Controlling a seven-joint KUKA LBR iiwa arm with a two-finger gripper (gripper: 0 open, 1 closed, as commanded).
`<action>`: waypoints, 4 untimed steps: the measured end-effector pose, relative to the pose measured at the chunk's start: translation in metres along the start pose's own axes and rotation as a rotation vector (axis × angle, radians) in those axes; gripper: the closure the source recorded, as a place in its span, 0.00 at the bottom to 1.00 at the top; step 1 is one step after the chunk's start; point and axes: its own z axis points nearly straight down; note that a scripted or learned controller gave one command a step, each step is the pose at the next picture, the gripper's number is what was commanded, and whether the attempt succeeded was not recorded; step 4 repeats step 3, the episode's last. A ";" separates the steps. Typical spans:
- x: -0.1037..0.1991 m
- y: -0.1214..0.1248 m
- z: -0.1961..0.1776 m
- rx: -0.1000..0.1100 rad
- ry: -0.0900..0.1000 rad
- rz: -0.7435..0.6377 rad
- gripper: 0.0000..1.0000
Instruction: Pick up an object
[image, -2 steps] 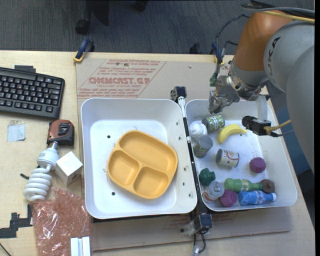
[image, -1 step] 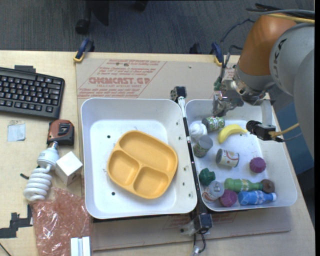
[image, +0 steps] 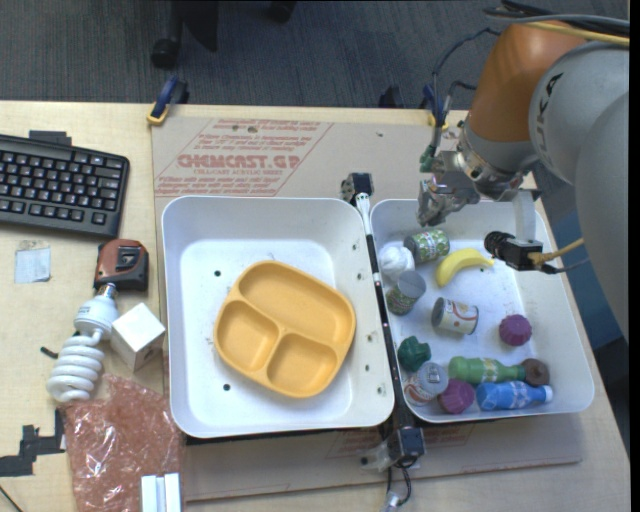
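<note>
Gripper (image: 437, 205) hangs over right bin's (image: 560, 330) far-left corner, just above a can (image: 430, 244), nothing visibly held & finger state unclear, so pick isn't done yet.

My counter (image: 60, 270): cardboard sheet (image: 250, 155) under two white bins (image: 190, 215). On the left lie a keyboard (image: 60, 185) far, tape measure (image: 122, 265), bulb (image: 80, 350), white cube (image: 138, 335), pink bag (image: 120, 440) near.
</note>
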 end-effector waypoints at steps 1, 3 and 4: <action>-0.007 -0.018 0.000 0.003 0.000 0.004 1.00; -0.023 -0.016 0.000 0.000 0.000 0.000 1.00; -0.023 -0.016 0.000 0.000 0.000 0.000 1.00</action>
